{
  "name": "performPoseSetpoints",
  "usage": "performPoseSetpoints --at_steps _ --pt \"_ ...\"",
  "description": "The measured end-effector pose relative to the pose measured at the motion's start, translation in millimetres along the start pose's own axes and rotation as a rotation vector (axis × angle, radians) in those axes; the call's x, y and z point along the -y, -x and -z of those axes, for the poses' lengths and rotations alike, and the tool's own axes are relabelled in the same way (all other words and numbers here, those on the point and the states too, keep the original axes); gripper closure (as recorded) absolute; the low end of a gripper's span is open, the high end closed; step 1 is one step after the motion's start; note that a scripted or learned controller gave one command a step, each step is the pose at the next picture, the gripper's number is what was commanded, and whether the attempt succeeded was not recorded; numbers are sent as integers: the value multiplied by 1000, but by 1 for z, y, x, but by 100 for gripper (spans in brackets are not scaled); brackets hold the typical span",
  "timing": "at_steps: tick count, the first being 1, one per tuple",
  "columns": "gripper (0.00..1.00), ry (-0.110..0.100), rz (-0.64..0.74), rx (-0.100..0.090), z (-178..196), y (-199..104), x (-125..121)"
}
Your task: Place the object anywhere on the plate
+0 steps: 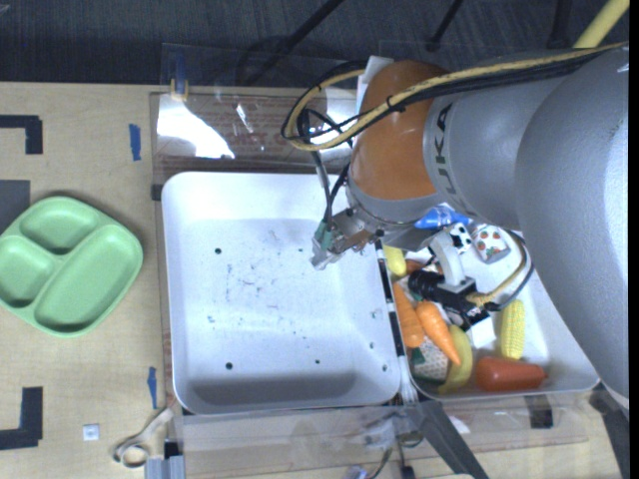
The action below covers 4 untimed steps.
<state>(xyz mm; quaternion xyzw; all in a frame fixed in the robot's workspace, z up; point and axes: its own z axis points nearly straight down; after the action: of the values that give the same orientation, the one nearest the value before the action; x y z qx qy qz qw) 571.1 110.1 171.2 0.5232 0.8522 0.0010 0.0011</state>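
The arm's gripper (325, 248) hangs over the left bin (200, 198) and I cannot tell what it holds, so the carrot (433, 323) may stay in the right bin, far from the green plate (66, 263).

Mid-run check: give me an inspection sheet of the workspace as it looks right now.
Surface: wooden bench bearing two white bins; left bin scuffed.
Job's things: green plate with compartments, on the bench left of the bins; toy foods, including a carrot and corn, piled in the right bin.
Clutter: blue tape marks on the bench.
Grippers: gripper over the left bin's upper right part; finger state unclear.
Cables: yellow and black cables looped along the arm.
Surroundings: dark floor beyond the bench.
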Motion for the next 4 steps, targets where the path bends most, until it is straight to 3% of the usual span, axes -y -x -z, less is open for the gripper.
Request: performPoseSetpoints --at_steps 1,2,3,4 --pt "100 -1 -274 0 -35 -5 -107" --pt "100 -1 -494 0 -16 -58 -119" --pt "100 6 -445 -1 -81 -87 -85" --pt "100 8 -445 -2 -71 -88 -85"
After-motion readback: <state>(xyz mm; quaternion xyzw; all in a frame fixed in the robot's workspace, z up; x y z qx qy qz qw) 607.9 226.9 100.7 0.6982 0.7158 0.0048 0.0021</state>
